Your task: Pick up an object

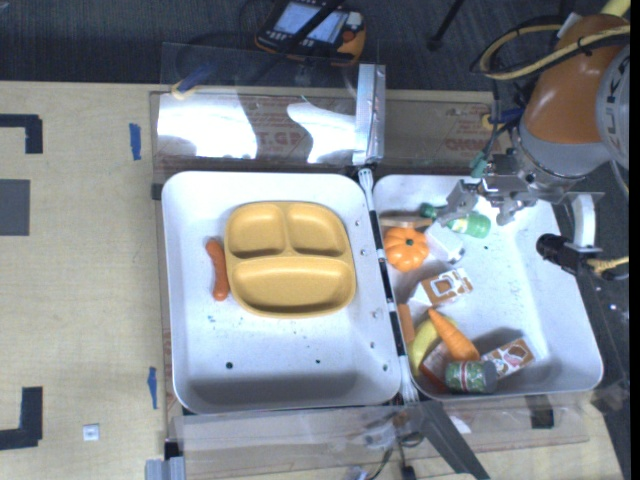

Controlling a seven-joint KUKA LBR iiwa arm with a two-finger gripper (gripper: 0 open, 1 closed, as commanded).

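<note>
Objects lie scattered in the right bin point(560, 298), a shallow white tray on the counter point(80, 268). Nearest, at 6 o'clock, a green-capped bottle point(470, 375) rests beside a tapered orange carrot point(455, 336) and a curved yellow banana point(423, 343). Toward centre sits a small flat printed card point(446, 288); at 10 o'clock, a ribbed orange pumpkin point(406, 249). Farthest, at 12 o'clock, the metal end effector point(478, 211) hangs over a pale green piece point(474, 226); whether it is closed cannot be told. The left bin point(190, 358) holds a smooth yellow divided plate point(290, 258) and an orange sausage shape point(218, 269).
</note>
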